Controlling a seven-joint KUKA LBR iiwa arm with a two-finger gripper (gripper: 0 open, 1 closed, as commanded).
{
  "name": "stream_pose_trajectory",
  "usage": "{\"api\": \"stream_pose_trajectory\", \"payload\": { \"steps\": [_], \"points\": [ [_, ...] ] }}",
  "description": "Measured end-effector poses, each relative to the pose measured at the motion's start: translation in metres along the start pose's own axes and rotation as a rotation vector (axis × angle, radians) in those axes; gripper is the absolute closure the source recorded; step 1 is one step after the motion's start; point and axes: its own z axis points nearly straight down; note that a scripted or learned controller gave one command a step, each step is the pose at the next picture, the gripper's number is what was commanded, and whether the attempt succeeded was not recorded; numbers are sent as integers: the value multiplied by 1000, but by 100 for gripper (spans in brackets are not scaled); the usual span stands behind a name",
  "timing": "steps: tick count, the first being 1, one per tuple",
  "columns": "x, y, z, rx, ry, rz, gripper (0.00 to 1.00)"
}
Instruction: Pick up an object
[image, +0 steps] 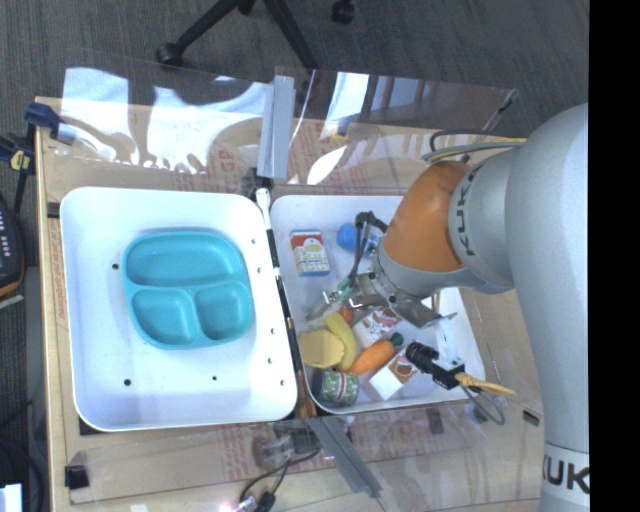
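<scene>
blue divided tray (187, 287) in the left bin (85, 300), right bin (290, 215) crowded with a small carton (311, 253), banana (341, 329), carrot (373, 356), can (338, 388), arm (470, 225) over them, fingers' state unclear

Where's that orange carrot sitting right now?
The carrot lies in the right bin, near its front edge, between the yellow toy and a small carton.

Dark grey carpet floor (120, 35), black stand legs (215, 25), wooden bench (150, 455), glare on clear panel (170, 125)
</scene>
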Motion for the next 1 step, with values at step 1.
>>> {"api": "stream_pose_trajectory", "payload": {
  "steps": [1],
  "points": [
    [-1,0,-10,1,-2,-5,100]
  ]
}}
